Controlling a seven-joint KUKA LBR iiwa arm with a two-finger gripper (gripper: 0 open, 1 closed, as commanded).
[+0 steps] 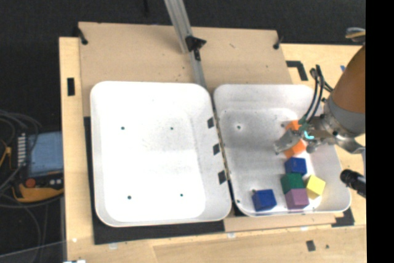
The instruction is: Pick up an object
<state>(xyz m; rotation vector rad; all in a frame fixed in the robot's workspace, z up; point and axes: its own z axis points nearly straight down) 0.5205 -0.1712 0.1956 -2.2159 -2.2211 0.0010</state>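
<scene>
A: Where's the hand (295, 138)?
B: Low in the right bin (258, 108), over an orange object (298, 146); whether it grips, I cannot tell.
A: Other pieces?
B: Blue (296, 165), green (292, 182), purple (297, 198), yellow (316, 185) blocks clustered just below; another blue block (264, 199) sits apart

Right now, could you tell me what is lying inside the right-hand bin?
In the right bin: two blue blocks, a green block, a purple block, a yellow block. The gripper covers most of an orange object.

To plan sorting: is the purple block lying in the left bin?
No, the purple block lies in the right bin, beside the yellow block.
</scene>
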